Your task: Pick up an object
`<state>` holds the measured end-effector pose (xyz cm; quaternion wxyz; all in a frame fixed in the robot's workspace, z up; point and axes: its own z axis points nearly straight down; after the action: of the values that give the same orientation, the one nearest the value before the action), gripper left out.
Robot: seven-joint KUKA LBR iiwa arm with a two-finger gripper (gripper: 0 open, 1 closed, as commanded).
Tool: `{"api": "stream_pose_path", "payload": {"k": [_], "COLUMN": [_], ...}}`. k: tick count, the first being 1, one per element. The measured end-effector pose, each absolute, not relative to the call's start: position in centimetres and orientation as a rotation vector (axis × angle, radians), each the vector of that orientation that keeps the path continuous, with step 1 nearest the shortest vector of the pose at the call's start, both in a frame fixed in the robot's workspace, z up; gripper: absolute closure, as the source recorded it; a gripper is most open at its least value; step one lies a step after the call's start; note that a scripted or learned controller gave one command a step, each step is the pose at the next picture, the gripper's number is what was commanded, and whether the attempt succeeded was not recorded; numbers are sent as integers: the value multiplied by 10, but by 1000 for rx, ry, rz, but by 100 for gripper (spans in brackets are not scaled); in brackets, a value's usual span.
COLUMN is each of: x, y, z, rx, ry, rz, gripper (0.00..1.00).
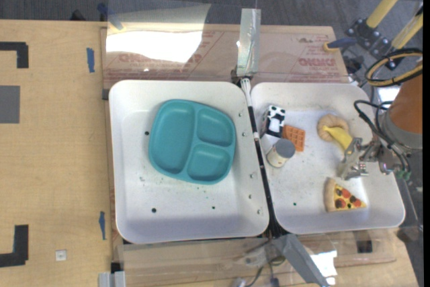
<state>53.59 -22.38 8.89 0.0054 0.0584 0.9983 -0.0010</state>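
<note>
Hovering in the right shallow white bin (386, 212), the metal two-finger gripper (352, 161) sits between the yellow toy banana (336, 133) and the pizza-slice toy (343, 197); its grip state I cannot tell.

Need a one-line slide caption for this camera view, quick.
Gripper hovers in the right bin between banana and pizza slice; teal divided plate fills the left bin.

Banana (335, 132) and pizza slice (343, 197) flank the gripper (354, 163); right bin's (316, 220) middle lies open.

A teal divided plate (192, 142) lies in the left white bin (127, 212) on the desk (47, 165), whose left edge bears black tape marks (17, 54).
</note>
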Motion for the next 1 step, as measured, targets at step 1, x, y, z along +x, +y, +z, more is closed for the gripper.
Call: {"api": "stream_pose_path", "payload": {"k": [1], "x": [539], "y": [-223], "z": [101], "rx": [185], "ry": [3116], "rz": [-4], "gripper": [100]}}
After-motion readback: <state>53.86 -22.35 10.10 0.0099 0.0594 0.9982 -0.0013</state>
